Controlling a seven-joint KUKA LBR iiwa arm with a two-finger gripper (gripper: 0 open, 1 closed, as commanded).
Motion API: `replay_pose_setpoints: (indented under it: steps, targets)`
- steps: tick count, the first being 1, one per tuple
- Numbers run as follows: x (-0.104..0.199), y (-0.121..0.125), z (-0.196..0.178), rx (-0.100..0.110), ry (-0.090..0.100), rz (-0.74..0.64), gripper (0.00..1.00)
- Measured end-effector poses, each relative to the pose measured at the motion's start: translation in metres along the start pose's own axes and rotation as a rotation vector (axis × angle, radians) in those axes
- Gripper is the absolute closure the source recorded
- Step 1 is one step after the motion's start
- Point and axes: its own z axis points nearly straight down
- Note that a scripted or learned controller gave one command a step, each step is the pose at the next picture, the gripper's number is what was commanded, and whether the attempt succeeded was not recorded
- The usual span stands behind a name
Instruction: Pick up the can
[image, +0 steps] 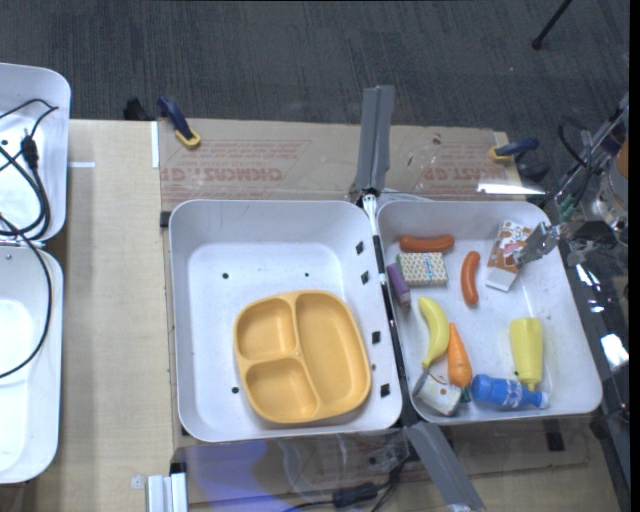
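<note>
The gripper (543, 241) sits at the upper right of the right bin (578, 330), right against the carton (509, 252). Whether it is spread or pressed together, I cannot tell from this angle.

The can (438, 393), as best I can make it out, is the small grey-white thing at the bin's lower left corner, tipped, just below the carrot (458, 357). So it lies down and to the left of the gripper, well apart, with a diagonal reach across the bin ahead. I cannot read its long axis.

Count: one can, one carton, two sausages (427, 242), one banana (433, 330), one carrot, one yellow bottle (527, 350), one blue bottle (508, 392). One yellow plate (300, 355) lies in the left bin (200, 300).
</note>
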Motion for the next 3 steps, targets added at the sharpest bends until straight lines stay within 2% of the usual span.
replay_pose_setpoints:
  steps: [1, 2, 3]
  targets:
    - [0.030, -0.032, -0.070, 0.001, 0.001, -0.052, 0.00]
    - [0.036, -0.052, 0.052, 0.003, 0.002, -0.149, 0.00]
    - [0.011, 0.036, 0.128, 0.002, 0.000, 0.083, 0.00]
